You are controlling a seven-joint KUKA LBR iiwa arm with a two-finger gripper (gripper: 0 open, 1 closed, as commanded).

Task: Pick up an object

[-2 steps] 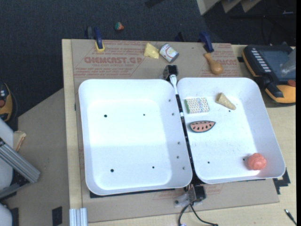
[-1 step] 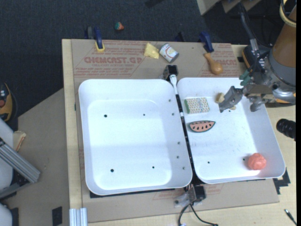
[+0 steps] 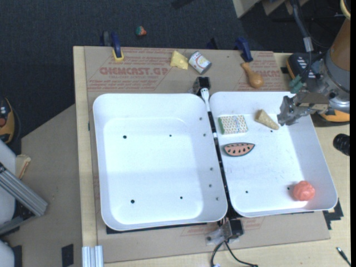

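Tan and wedge-shaped, a cheese-like piece is lying at about one o'clock in the right-hand bin, and the tool is hovering just beside it at its three o'clock side. I cannot tell how it is set or whether it is gripping anything. This looks like the approach step; next it likely needs centring over the wedge and lowering.

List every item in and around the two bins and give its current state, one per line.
Gripper: low over the right bin's far edge, beside the wedge.
Tan wedge: lying in the right bin, ungripped.
Patterned block: lying flat.
Watermelon slice: lying flat.
Pink ball: resting in near corner.
Left bin: level.
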